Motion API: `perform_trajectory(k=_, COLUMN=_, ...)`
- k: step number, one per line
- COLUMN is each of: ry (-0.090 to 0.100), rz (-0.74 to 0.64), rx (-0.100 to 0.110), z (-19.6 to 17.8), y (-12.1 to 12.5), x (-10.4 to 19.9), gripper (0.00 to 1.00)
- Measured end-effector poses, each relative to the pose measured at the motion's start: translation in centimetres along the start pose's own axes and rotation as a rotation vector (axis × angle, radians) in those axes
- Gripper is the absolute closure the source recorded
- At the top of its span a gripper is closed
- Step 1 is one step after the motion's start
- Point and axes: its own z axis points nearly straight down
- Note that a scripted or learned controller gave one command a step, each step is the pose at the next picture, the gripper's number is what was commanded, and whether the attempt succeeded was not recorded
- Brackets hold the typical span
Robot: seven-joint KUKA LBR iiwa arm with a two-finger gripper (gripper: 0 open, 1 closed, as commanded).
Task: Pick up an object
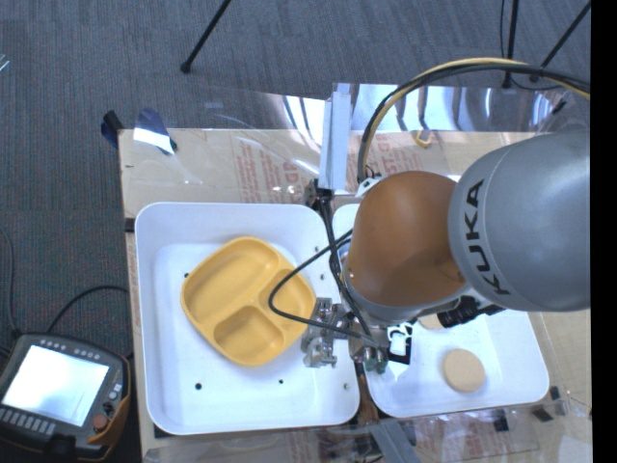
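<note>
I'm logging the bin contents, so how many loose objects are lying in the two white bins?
2: a yellow divided tray in the left bin, and a tan round disc in the right bin. The arm covers much of the right bin, so more may be hidden.

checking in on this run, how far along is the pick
Done: the arm has reached in, and the gripper sits low over the divide between the bins, beside the yellow divided plate. In hand: nothing visible between its fingers. Left: the whole pick. The plate lies flat in the left bin, and the tan round disc rests untouched in the right bin.
</note>
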Motion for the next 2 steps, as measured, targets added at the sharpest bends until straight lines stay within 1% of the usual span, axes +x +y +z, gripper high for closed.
perform_trajectory(k=1, ry=-0.007, rz=-0.390, rx=-0.001, z=-8.3, y=0.5, x=-0.1, gripper=1.00)
perform_trajectory(k=2, ry=-0.001, rz=-0.045, rx=0.000, z=-5.0, y=-6.2, x=-2.6, gripper=1.00)
